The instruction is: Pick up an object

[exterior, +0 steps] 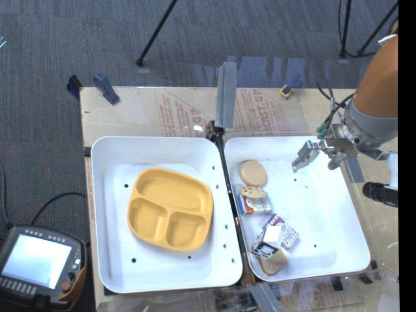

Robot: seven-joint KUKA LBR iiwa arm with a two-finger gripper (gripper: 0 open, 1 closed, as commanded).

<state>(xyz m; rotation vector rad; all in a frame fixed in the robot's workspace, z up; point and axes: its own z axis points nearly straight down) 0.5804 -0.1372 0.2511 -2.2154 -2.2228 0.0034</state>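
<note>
Camera view has the gripper (323, 156) hovering over the right bin (325, 239), fingers spread wide with nothing between them. Round cookie (253, 173) lies by that bin's left wall, small carton (255, 203) just below it.

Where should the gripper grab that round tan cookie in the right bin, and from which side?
Probably from straight above, jaws across the cookie's rim. It lies flat; its upper and right sides are free, while another snack touches its lower edge.
</note>
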